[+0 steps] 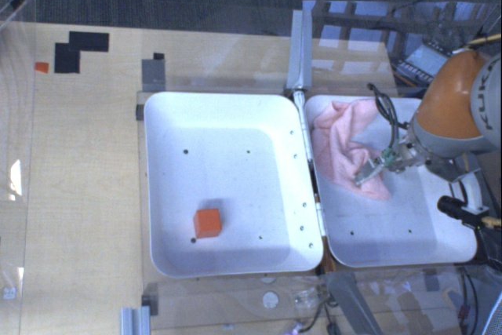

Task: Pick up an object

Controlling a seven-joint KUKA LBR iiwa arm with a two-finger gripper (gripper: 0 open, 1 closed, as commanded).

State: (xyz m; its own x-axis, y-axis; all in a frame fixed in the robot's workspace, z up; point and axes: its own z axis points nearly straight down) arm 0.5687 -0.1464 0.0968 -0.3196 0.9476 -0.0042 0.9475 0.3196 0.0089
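The hand (370, 171) is positioned low in the right bin (408, 243), touching the lower edge of the pink cloth (343, 139). The cloth extends up-left from it. Finger state cannot be determined. An orange block (208, 223) is located well apart, in the left bin (227, 121).

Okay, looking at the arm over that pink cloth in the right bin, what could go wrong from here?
1. The end effector sits at the pink cloth edge; soft folds may slip free or only a thin layer may lift.
2. The cloth lies bunched against the right bin wall, so it might drag or snag.
3. The orange block lies in the left bin, far away.
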